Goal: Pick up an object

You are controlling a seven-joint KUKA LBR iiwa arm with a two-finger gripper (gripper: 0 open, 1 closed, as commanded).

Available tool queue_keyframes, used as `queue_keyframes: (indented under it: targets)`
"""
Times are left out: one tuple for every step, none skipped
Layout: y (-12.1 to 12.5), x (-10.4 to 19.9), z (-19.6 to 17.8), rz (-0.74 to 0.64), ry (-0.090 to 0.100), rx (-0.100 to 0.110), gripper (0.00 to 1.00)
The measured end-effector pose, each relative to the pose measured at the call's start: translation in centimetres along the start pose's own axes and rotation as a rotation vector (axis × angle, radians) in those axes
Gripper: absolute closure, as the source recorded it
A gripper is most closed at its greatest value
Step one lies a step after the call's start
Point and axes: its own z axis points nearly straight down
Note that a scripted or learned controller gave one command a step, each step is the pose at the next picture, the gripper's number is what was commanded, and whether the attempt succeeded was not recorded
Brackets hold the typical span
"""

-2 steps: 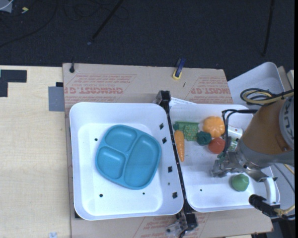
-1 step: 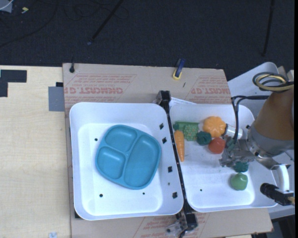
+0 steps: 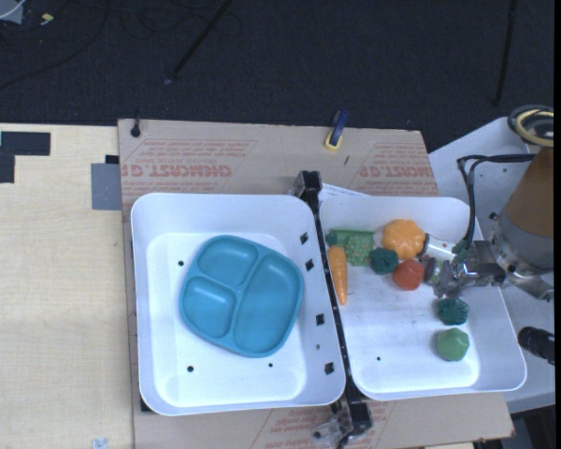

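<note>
Near: green ball (image 3: 452,344) lay loose at front of right bin (image 3: 402,382), dark teal lump (image 3: 452,311) just behind it.
Jaws (image 3: 446,274) low over bin's right side, beside red piece (image 3: 408,275); apart or together, could not tell.
Nothing seen between them; pick judged not yet done, grasp and lift left.
Farther: orange fruit (image 3: 403,238), carrot (image 3: 338,274) by divider.
Left bin (image 3: 159,382) held blue plate (image 3: 240,294).
</note>
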Motion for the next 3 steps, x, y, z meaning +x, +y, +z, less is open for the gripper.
queue_keyframes:
  targets:
    - [0.0,-0.1,-1.3,-0.001,0.001,0.003,1.00]
    - [1.7,4.7,-0.5,-0.004,0.003,0.006,1.00]
    - [1.8,9.5,-1.7,-0.005,0.003,0.005,1.00]
